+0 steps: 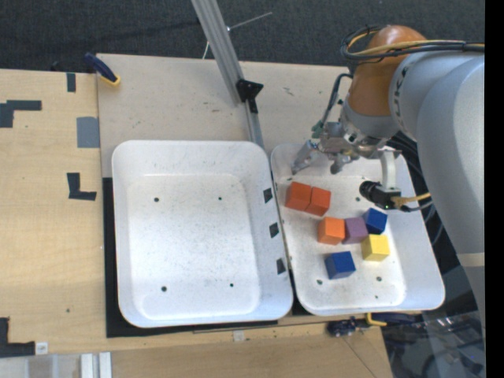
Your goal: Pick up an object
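Pale wood makes up the desk (55, 235), which carries two shallow white plastic bins side by side. Furthest left, the larger white bin (134, 172) holds no blocks that I can see, just a few dark specks on its floor. A slanted grey metal post (224, 50) crosses above its far right corner.

Next comes the smaller white bin (417, 290), where every candidate object lies. A long orange block (307, 198) sits nearest the far end; below it are a small orange cube (331, 230), touching a purple cube (356, 228), then a dark blue cube (340, 264), a yellow cube (376, 247) and a second blue cube (376, 220) just beside the purple one.

Rightmost, the grey arm reaches in, and its gripper (319, 161) hangs over the far end of that bin, just above the long orange block. Its two fingers look spread apart, with nothing between them.

By my reading, the approach step is in hand and no grasp has been made yet. The next move seems to call for lowering onto the long orange block with the fingers straddling its narrow sides, then closing; the clustered cubes nearby would be harder to isolate.
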Available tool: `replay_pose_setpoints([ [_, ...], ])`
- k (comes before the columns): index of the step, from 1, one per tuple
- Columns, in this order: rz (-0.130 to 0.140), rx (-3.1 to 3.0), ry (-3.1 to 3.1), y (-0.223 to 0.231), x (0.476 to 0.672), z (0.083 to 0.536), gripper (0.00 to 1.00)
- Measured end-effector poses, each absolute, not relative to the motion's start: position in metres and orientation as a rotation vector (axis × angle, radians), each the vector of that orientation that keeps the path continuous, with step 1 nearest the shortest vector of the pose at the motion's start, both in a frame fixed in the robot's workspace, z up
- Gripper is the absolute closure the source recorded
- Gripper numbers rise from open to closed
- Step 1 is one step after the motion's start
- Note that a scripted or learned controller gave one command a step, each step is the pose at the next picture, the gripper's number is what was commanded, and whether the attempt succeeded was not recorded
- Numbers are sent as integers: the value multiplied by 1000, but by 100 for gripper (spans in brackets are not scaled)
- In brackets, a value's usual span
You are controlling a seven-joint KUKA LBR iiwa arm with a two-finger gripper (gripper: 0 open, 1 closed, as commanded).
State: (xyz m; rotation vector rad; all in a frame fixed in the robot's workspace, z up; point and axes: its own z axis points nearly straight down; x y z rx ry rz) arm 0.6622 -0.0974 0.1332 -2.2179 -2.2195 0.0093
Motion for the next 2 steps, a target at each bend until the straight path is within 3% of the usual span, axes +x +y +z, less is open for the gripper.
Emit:
replay_pose_setpoints([
  [1,3,-2217,-2224,-96,664,147,100],
  [2,-5,-2224,-2226,-101,661,209,100],
])
